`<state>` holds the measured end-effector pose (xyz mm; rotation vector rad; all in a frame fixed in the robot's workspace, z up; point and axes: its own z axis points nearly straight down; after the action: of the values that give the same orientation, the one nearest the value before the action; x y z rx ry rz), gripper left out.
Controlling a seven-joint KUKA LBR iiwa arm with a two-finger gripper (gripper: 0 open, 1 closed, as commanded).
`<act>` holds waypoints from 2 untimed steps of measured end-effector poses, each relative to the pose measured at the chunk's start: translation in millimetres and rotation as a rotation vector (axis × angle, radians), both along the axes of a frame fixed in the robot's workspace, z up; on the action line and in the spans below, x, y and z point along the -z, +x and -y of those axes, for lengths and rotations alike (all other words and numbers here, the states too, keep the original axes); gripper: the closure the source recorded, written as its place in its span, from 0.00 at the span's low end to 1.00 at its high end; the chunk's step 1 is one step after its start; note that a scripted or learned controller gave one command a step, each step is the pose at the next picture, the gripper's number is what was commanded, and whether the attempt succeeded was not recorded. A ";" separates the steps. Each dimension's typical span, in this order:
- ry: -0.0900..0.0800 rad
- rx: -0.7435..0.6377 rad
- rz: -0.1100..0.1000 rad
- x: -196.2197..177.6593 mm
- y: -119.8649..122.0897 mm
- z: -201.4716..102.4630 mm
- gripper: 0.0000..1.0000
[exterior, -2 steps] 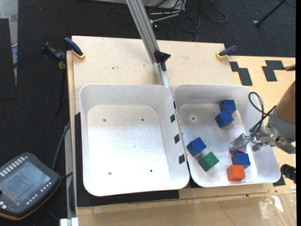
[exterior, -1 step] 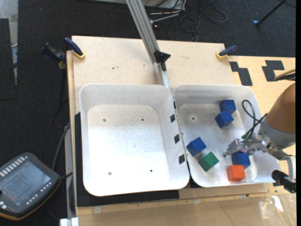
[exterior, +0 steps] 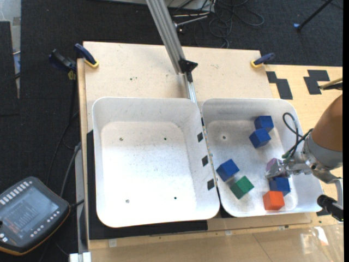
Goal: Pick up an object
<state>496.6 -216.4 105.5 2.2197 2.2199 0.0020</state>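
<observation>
Two shallow white plastic bins sit side by side on the pale wooden bench (exterior: 163, 70). All the objects are in the right bin (exterior: 229, 113); the left bin (exterior: 109, 113) has a speckled floor.

Contents of the right bin:
- two blue blocks at the upper right: one (exterior: 264, 123) near the back wall, the second (exterior: 259, 138) just below it, touching or nearly so
- a blue cube (exterior: 227, 169) left of centre, tilted
- a green cube (exterior: 241, 186) just below-right of that blue cube, touching it at a corner
- an orange cube (exterior: 274, 200) near the front rim
- a further blue cube (exterior: 280, 185) directly above the orange one, touching it

The grey arm with its orange band (exterior: 331, 125) reaches in from the right. The gripper (exterior: 276, 170) is low over the right side of the right bin, right above the blue cube that sits on the orange one. A small purple-grey patch shows at the fingertips; too blurred to identify. Jaw state: cannot tell, fingers too small and blurred to resolve. Nothing is visibly between them.

A black cable (exterior: 290, 125) loops from the wrist over the bin's right rim. A grey aluminium strut (exterior: 163, 26) runs diagonally from the top of the view down to the seam between the bins. A teach pendant (exterior: 27, 214) lies on the floor at lower left. Blue-and-yellow clamps (exterior: 87, 56) hold the bench's back corners.
</observation>
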 end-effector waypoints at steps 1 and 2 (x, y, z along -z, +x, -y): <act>-0.002 -0.003 0.004 -52.1 12.3 0.8 1.00; -0.002 -0.003 0.004 -105.6 14.3 1.2 1.00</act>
<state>510.9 -217.6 211.1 2.2128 2.2200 0.0041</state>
